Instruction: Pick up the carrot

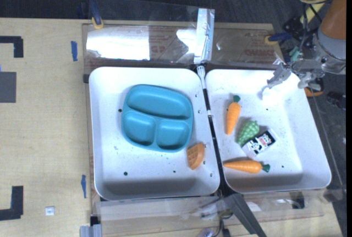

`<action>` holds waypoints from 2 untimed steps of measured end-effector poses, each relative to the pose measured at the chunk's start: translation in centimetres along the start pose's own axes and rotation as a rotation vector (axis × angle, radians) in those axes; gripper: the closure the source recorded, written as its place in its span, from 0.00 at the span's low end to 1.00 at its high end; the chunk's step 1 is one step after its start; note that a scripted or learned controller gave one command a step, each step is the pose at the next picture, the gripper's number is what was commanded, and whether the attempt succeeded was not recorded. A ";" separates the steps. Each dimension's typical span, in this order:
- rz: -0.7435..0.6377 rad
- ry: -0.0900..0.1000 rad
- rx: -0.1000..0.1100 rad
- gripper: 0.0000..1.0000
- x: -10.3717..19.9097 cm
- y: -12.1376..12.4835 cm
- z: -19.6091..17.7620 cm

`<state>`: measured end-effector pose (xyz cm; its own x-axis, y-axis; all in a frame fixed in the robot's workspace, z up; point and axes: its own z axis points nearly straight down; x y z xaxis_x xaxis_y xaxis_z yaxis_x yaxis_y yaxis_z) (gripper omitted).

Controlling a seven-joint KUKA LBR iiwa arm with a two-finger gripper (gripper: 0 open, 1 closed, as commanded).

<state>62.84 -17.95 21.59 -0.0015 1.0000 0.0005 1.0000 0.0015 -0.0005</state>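
- While the gripper (287,72) hovers over the right bin's (316,175) far right corner, I cannot tell its state.
- One carrot (233,114) lies near the bin's left wall.
- Another carrot (245,165) lies at the front, below a milk carton (259,142).

Two shallow white bins sat side by side on the table: a left bin (104,120) and a right bin (308,142). The left bin held two things: one blue divided tray (157,116) with three compartments, and one orange-brown piece of food (195,155) near the bin's front right corner. The right bin held four things. Two of them were carrots: one carrot (233,114) lying near the bin's left wall, and a second carrot (245,165) along its front edge. Between them lay one green bumpy item (248,131) and one small black-and-white carton (259,143), touching each other. Six loose things in all.
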 end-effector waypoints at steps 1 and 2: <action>0.109 0.001 0.001 0.00 8.7 0.5 12.2; 0.110 0.000 -0.004 1.00 8.6 0.6 10.9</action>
<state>63.45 -9.33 10.65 0.1084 0.9941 0.0008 0.9941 -0.1084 0.0037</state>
